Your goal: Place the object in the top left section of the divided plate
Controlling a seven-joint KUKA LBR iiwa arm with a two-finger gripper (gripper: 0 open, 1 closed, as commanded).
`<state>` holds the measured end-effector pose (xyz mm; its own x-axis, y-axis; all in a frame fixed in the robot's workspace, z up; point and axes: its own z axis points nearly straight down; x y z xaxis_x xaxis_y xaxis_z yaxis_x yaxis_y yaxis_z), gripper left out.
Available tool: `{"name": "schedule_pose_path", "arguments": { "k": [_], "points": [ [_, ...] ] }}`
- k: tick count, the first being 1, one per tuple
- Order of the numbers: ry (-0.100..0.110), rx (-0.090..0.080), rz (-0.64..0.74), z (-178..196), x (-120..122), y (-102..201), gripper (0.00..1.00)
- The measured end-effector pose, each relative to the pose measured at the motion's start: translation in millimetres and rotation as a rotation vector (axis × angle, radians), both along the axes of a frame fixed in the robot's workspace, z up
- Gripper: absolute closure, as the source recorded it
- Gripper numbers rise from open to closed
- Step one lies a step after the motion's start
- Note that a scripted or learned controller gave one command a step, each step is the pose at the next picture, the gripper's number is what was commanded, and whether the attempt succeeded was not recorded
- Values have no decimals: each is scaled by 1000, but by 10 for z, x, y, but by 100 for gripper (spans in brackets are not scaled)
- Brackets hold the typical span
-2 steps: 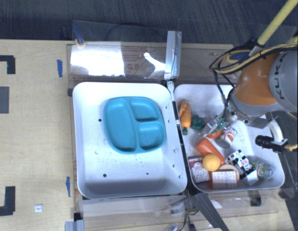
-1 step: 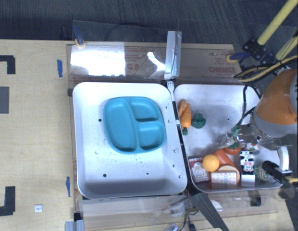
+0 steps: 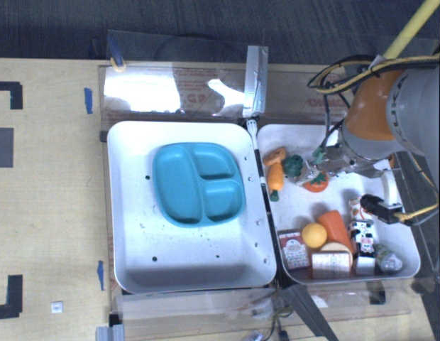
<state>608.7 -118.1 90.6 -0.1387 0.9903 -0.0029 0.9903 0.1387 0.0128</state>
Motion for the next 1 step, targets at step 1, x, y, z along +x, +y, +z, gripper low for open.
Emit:
{"name": "schedule_pose_path", "arguments": {
  "k": [1],
  "points": [
    [0,-2,50,0,580,220,100]
  ]
}}
